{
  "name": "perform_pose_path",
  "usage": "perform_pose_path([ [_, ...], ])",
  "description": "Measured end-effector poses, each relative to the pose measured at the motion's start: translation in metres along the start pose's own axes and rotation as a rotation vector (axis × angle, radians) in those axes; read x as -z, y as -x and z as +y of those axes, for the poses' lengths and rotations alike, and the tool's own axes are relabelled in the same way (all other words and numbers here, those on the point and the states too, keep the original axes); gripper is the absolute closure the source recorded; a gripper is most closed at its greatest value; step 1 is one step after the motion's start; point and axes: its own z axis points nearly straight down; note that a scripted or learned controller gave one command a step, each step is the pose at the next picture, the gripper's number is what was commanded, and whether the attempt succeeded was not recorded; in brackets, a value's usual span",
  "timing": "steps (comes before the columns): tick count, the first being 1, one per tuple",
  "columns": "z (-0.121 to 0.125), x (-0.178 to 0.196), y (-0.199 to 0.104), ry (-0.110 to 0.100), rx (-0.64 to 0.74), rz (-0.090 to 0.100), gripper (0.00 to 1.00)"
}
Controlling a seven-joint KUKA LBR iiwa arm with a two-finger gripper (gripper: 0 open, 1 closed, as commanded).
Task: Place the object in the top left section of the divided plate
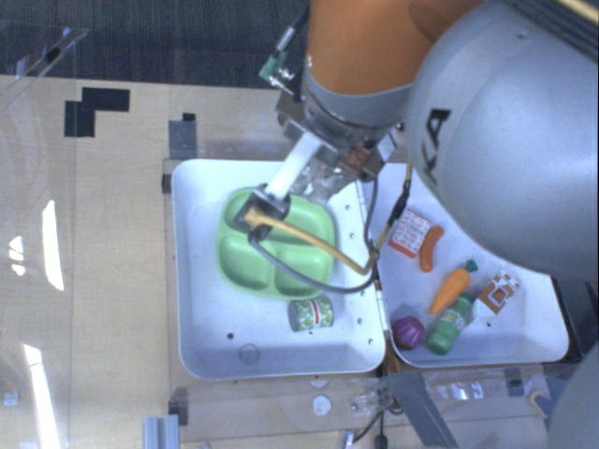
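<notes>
A green divided plate [245, 255] lies in the left white bin [201, 279]. My gripper [323, 185] hangs over the plate's far right part, close above it, and the wrist hides the plate's far edge. I see nothing held in it. A small can with a green and white label [311, 313] lies on its side on the bin floor, just off the plate's near edge.
The right bin [533, 344] holds a red and white packet [409, 233], a sausage [430, 248], a carrot [451, 288], a green bottle [448, 326], a purple vegetable [407, 331] and a small carton [498, 293]. The arm covers that bin's far part.
</notes>
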Motion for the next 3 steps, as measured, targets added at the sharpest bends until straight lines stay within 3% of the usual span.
perform_pose_path([
  [1,0.027,-0.122,-0.027,-0.004,-0.069,-0.007,1.0],
  [2,0.041,-0.223,-0.047,-0.005,0.001,-0.009,1.0],
  [3,0.051,-0.174,0.018,-0.003,-0.359,-0.004,1.0],
])
